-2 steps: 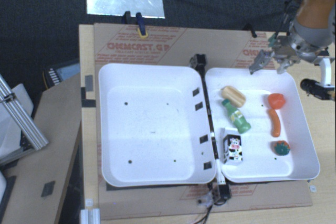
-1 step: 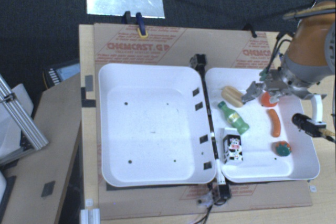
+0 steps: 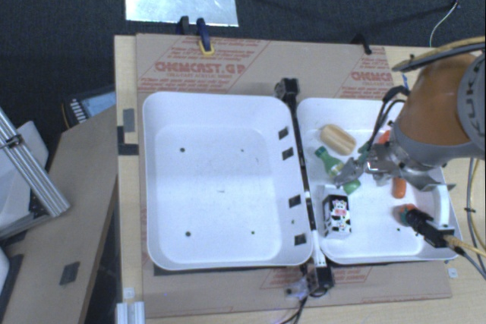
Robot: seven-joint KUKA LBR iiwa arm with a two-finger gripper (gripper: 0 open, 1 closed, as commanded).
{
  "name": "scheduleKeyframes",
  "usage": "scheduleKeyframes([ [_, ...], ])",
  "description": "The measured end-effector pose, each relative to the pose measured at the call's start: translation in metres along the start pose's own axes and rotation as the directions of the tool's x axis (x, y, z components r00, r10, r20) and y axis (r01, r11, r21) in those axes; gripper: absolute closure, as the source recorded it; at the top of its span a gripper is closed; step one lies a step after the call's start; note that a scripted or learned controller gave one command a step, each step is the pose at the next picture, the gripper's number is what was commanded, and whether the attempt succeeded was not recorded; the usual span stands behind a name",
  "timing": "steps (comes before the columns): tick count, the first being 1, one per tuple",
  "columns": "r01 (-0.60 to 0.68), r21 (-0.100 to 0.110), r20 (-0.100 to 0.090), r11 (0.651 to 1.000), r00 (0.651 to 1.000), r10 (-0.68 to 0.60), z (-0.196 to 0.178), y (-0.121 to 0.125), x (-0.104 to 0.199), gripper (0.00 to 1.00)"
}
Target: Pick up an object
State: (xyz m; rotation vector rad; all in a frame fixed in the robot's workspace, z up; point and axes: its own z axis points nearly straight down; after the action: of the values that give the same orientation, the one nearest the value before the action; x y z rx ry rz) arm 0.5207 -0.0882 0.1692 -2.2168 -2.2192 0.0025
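**Gripper low over the green piece in the right bin**

The right bin (image 3: pixel 377 258) was smooth, shallow white plastic with rounded corners. At its near-left stood a blocky black-and-white toy (image 3: pixel 339 215). Just beyond the toy lay a glossy green piece (image 3: pixel 327 161) with a knobbed end, and beyond that a matte tan, loaf-shaped oval (image 3: pixel 338 138). The gripper (image 3: pixel 358 165) hung just beyond the toy, right against the green piece (spread or pressed together, I could not tell). A small orange cylinder (image 3: pixel 399 187) lay to the toy's right. Bare floor ran from the toy toward the rim. Left of the toy, past the raised rims, sat the left bin (image 3: pixel 220 163).
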Motion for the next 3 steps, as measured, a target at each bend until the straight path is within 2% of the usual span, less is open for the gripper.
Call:
scheduleKeyframes([
  [1,-0.001,-0.016,-0.002,1.0,1.0,0.001,0.062,-0.03,-0.023,0.0],
  [2,0.002,-0.022,0.001,1.0,1.0,-0.002,0.048,-0.027,-0.023,1.0],
  [3,0.014,-0.026,0.001,1.0,1.0,-0.014,-0.138,0.044,0.077,1.0],
])
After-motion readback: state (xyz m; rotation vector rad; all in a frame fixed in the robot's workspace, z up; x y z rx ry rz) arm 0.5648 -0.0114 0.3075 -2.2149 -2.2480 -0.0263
